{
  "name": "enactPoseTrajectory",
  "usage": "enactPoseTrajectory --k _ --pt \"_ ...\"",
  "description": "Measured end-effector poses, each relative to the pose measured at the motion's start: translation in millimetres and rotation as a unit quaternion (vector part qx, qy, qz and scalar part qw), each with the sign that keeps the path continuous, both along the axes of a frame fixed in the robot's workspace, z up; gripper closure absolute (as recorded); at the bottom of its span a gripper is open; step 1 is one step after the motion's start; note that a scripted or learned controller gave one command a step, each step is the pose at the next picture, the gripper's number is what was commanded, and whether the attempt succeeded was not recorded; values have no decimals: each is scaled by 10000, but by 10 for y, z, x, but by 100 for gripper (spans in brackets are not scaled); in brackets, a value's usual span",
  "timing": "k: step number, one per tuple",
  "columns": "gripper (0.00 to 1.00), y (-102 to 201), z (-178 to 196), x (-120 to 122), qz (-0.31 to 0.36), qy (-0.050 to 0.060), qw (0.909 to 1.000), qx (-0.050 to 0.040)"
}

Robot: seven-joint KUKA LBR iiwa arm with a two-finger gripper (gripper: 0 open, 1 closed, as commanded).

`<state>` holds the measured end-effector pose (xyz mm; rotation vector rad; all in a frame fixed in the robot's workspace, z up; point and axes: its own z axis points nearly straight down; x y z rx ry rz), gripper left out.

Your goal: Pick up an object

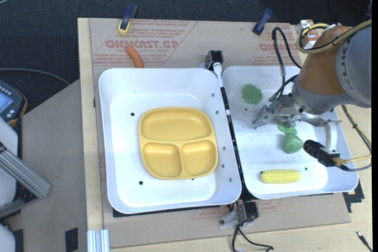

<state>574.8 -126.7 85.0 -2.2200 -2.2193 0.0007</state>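
Note:
The right bin [260, 153] holds three toys. A round green piece [252, 93] lies near its back left. A lumpy green piece [291, 142] sits mid-bin, and a yellow corn cob [280, 176] lies near the front edge. My gripper [270, 116] is low over the right bin's middle, between the two green pieces. Its metal tip is just left of and above the lumpy green one. I see nothing held in it.
The left bin [118, 127] carries a yellow three-section plate [177, 142]. An orange sausage-like toy [135, 56] lies on the board behind the left bin. Black cables [282, 50] hang near the arm's wrist. Clamps [125, 19] grip the board's back edge.

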Motion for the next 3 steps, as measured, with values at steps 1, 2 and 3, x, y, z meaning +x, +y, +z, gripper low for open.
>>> enactPoseTrajectory --k 1,2,3 --pt "100 -17 125 15 -10 -32 10000 -19" --pt "100 -71 566 12 -6 -38 10000 -18" --pt "100 -162 1128 -36 -9 -47 10000 -22"
